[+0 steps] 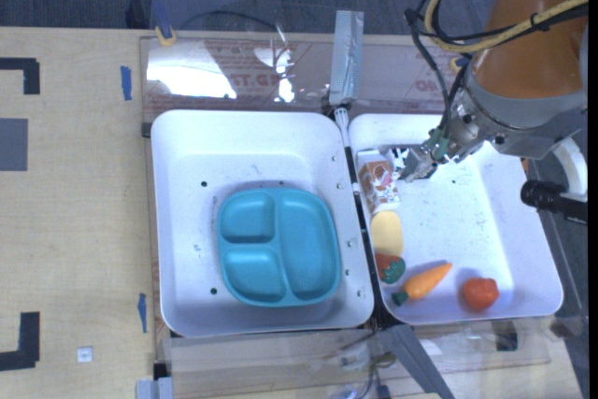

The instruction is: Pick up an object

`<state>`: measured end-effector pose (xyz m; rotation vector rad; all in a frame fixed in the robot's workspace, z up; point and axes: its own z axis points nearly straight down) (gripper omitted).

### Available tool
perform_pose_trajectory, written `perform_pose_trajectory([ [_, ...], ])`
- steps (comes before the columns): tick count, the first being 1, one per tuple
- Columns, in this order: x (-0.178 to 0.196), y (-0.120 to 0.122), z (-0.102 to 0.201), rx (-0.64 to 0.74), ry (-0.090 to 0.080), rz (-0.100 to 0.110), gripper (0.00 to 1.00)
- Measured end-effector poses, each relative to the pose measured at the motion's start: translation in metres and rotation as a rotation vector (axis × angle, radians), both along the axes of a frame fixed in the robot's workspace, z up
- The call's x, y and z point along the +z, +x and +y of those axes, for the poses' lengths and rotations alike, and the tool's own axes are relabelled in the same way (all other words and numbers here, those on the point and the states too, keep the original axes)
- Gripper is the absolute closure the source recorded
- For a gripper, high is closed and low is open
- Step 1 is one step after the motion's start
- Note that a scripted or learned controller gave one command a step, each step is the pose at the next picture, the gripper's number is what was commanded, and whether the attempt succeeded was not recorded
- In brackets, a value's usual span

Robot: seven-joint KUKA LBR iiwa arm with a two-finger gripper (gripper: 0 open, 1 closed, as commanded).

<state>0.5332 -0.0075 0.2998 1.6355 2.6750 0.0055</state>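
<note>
**Supervisor:** What can't you make out from where you sit?

**Operator:** The arm (533, 42) is cut off at the upper right of the frame, so I see just its orange band and grey wrist. The gripper (420, 161) sits low over the upper left part of the right bin (505, 210); it is small and blurred, and I cannot tell how it is set or whether it touches anything. It is right next to a printed packet (377, 182) lying against that bin's left wall.

**Supervisor:** And the rest, big to small?

**Operator:** A pale wooden bench (65, 201) fills the left side, with dark carpet across the top. The left bin (187, 145) holds a blue divided plate (277, 245), low and centred. In the right bin, below the packet, I see a yellow rounded piece (387, 232), then a small red and green item (391, 269) I can't name. A toy carrot (425, 281) lies tilted at the lower middle, and a red tomato-like toy (479, 293) sits near the lower right corner, apart from the carrot.
</note>
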Motion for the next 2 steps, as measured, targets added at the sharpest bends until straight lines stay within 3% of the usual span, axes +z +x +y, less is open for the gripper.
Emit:
perform_pose_trajectory([
  [1, -0.054, 0.039, 0.006, 0.157, 0.0, 0.011, 1.0],
  [2, -0.037, 0.007, 0.008, 0.19, 0.0, 0.007, 1.0],
])
